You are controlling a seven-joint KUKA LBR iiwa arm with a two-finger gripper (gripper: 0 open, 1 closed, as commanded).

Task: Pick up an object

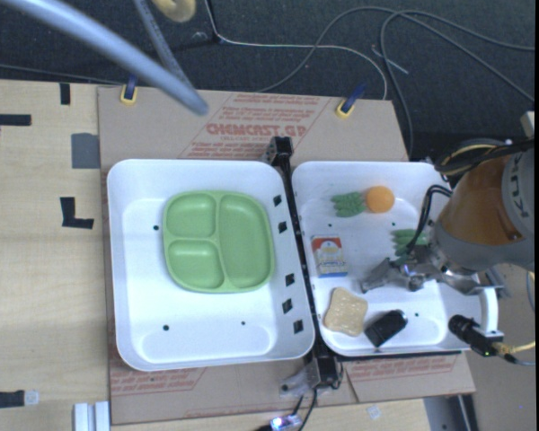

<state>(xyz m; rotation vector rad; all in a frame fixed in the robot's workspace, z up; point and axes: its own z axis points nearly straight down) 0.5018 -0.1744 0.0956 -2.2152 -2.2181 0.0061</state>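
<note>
The right bin (359,176) holds an orange ball (379,199), a green leafy piece (348,205), a small red and white carton (328,255), a tan bread slice (345,312), a black object (385,327) and a green piece (404,238) partly hidden by the arm. My gripper (375,279) reaches in from the right, low over the middle of this bin, between the carton and the black object. Its grey fingers point left. Nothing shows between them.
The left bin (126,241) holds a green divided plate (219,241). A black clip divider (287,232) runs between the bins. The arm's orange band (485,209) hangs over the right bin's right edge. Cables lie behind the bench.
</note>
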